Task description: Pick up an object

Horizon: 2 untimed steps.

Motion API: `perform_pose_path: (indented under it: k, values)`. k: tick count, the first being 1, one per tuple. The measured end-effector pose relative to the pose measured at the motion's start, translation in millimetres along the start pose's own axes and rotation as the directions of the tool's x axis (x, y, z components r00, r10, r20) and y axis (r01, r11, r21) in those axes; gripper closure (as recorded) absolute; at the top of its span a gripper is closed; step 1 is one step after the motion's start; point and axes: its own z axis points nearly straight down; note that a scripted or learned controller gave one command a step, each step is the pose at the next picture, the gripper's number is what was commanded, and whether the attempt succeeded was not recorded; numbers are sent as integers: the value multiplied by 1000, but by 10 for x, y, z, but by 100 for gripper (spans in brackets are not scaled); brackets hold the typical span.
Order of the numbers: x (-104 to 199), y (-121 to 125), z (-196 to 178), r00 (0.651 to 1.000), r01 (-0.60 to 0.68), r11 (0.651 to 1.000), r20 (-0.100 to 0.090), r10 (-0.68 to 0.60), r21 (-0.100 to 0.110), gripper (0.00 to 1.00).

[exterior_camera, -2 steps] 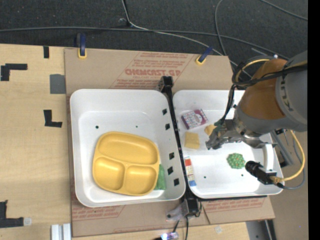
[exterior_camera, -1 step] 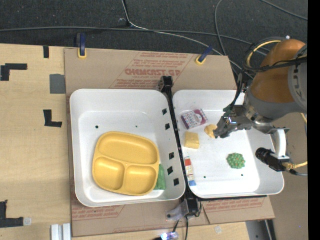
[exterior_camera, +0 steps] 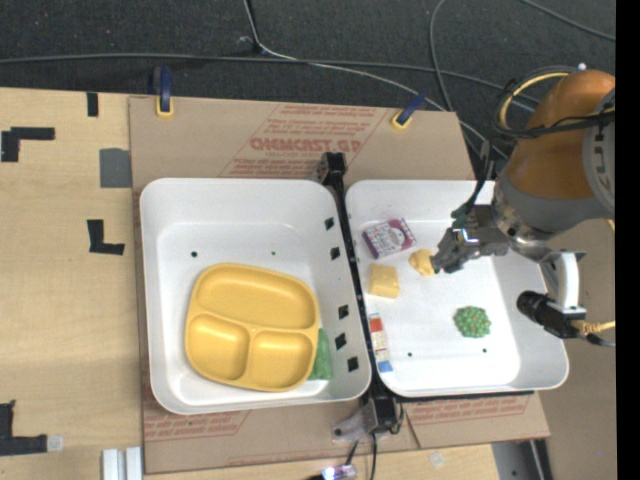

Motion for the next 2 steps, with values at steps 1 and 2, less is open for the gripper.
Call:
perform_pose_path:
  k: [1,2]
  values:
    - [578,209,-68,1000,7,1000,-2,-7,1,100]
    - [1172,352,8,1000,6,1000,-1,-6,2,100]
